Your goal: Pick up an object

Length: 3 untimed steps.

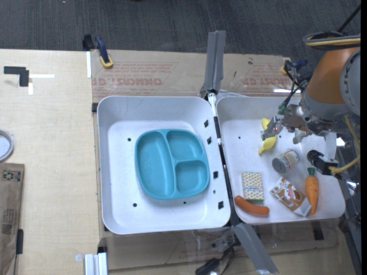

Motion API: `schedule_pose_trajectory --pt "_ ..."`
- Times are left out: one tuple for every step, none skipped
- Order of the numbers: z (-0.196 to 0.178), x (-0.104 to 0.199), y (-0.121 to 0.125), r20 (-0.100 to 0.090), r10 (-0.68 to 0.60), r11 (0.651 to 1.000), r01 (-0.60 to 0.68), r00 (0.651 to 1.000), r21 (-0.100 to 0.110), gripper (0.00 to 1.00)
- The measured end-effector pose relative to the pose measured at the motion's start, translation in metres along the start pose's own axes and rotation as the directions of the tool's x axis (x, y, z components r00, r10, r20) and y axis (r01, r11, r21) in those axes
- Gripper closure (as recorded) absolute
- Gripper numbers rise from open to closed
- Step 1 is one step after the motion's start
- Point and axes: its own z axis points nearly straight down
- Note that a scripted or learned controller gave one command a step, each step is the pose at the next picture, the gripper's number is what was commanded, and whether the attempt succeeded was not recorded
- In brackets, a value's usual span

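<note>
A sausage (252, 207) is seen at the near edge of the right bin (243, 114), lying flat and pointing left to right. Just behind it a small patterned box (253, 185) is found, touching or almost touching it. To the right, a red-and-white packet (289, 195) is laid at a slant, and a carrot (311, 191) is set just beside the packet, its green top turned away from the camera. A small grey can (284, 161) is placed on its side behind the packet. Farther back, a yellow banana (266, 138) is seen near the middle of the bin.

The end effector (274, 128) is positioned over the banana, at the end of the grey arm (331, 86) with its orange band, reaching in from the right. Whether the fingers are wide or narrow cannot be told, nor whether the banana is touched.

In the left bin (109, 171), a blue three-part plate (172, 163) is laid flat near the middle. Both bins are carried side by side on the table (46, 125).
</note>
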Motion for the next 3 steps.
schedule_pose_trajectory --pt "0.028 0.022 -0.052 -0.001 0.007 1.0 -0.007 1.0 0.0 0.0" --pt "0.027 0.066 0.014 0.001 0.233 0.972 -0.233 0.972 -0.001 0.0" --pt "0.018 0.065 0.013 0.003 0.23 0.973 -0.23 0.973 0.0 1.0"
